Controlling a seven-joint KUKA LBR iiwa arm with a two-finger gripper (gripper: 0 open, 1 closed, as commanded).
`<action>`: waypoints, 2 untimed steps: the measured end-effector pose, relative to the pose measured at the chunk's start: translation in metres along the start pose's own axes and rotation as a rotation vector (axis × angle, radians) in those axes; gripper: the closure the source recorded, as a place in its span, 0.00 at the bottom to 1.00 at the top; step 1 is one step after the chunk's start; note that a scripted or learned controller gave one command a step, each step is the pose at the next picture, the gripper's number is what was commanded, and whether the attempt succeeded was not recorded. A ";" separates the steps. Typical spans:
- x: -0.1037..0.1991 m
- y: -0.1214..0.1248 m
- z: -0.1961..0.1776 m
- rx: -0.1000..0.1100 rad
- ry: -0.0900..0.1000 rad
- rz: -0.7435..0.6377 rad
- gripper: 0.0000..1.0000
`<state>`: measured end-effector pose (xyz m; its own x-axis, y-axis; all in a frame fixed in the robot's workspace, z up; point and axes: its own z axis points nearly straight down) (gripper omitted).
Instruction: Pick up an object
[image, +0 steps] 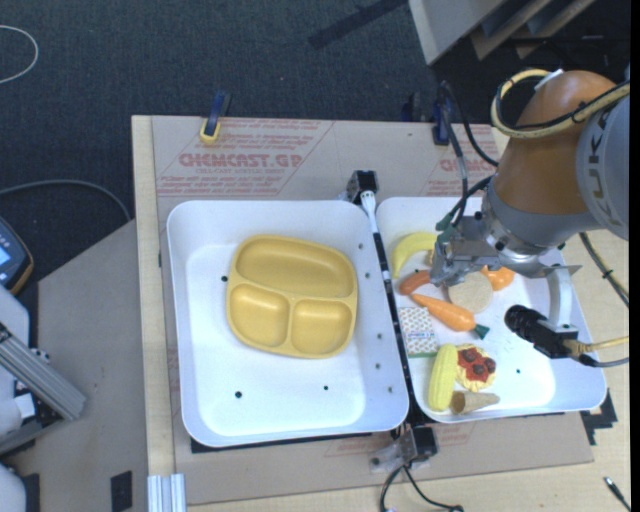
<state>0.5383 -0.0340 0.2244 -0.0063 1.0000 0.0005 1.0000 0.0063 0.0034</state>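
Nearest the camera in the right bin (570, 395), below the jaws, lie a pizza slice (474, 370) and a corn cob (442, 375), side by side. Closer up to the jaws rests a carrot (446, 312) (orange, pointing right), just beneath them. The gripper (452, 262) hangs low over this bin; whether its jaws are spread or pressed together I cannot tell. A banana (411, 247) sits just left of them. Well left, in the other bin (200, 330), lies a yellow divided plate (292, 296).
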 end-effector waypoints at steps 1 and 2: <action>0.005 0.013 -0.010 0.000 -0.001 0.005 1.00; 0.010 0.021 0.007 0.006 0.000 0.006 1.00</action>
<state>0.5589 -0.0240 0.2180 -0.0002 1.0000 0.0000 1.0000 0.0002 -0.0021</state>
